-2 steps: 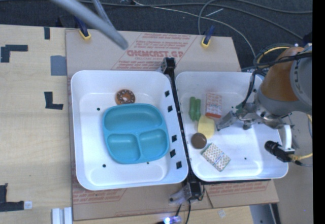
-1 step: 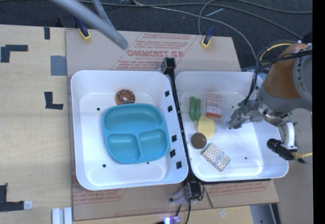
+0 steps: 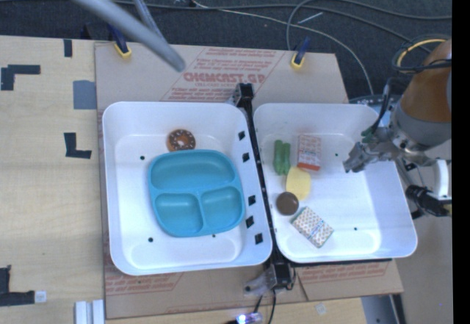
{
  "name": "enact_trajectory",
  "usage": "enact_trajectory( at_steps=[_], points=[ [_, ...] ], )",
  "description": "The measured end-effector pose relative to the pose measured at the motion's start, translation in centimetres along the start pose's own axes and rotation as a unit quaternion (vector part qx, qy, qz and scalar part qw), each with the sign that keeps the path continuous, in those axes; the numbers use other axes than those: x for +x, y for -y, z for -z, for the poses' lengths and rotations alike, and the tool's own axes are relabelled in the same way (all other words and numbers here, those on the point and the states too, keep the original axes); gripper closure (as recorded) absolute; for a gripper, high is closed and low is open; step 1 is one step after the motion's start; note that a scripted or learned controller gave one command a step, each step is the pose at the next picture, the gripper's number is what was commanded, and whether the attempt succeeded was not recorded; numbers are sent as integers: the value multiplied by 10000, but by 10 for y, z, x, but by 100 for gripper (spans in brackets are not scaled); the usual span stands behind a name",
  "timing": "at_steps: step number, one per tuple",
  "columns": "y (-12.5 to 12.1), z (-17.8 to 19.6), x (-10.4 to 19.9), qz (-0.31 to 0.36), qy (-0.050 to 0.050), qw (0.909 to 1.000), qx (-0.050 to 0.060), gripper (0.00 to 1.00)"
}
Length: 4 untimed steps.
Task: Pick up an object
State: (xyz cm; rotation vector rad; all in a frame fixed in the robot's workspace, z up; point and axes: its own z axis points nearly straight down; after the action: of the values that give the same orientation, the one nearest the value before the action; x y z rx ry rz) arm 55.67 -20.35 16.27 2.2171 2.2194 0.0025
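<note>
Gripper (image 3: 358,159) over right bin (image 3: 382,201), blurred, perhaps empty; finger state indiscernible.

— Can we read anything on the bench?
— We make out red print on the cardboard sheet (image 3: 220,73) under the bins; the largest line looks like "CHEMCAST GP", and the smaller lines around it are too blurred for us.
— And the small boxes?
— The red-and-white packet (image 3: 309,151) carries print, but we cannot read it.

Cardboard sheet (image 3: 220,69) under both bins, yellow clamps (image 3: 297,59) at its far edge
</note>
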Motion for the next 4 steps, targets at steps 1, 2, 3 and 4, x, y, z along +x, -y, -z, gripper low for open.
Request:
enact_trajectory(
  at_steps=[1, 2, 3, 4],
  points=[
    [1, 62, -6, 0, 3, 10000, -5, 100],
    [0, 111, -6, 4, 1, 10000, -2, 100],
    [-8, 114, 45, 25, -14, 10000, 18, 100],
    [-15, 96, 106, 30, -16, 10000, 30, 100]
  ],
)
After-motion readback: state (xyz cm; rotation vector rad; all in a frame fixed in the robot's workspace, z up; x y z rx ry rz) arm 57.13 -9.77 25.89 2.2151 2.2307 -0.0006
